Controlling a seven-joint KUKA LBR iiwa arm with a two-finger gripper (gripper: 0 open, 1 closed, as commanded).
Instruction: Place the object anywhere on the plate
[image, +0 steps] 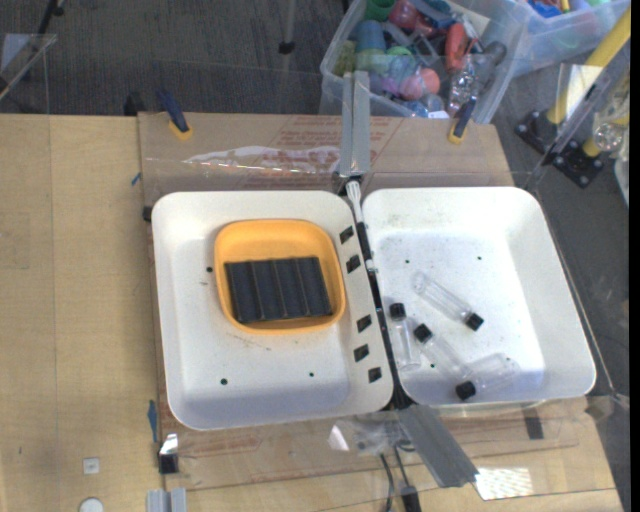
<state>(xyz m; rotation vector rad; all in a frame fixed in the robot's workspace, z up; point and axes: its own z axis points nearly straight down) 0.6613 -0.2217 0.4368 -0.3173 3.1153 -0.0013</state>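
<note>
An orange plate (275, 233) with rounded corners sits in the left white bin (195, 350), a little toward the back. A black ribbed rectangular slab (278, 289) lies flat on the plate and covers most of its middle. In the right white bin (525, 250) lie three clear plastic tubes with black caps: one (443, 297) near the centre, one (404, 338) by the left wall, and one (487, 373) at the front.
A row of small black tabs (358, 300) runs along the wall between the bins. Behind the bins stands a clear box of coloured toys (425, 45). A blue clamp (177, 120) grips the cardboard at the back left. Wooden bench top (70, 300) stretches to the left.
</note>
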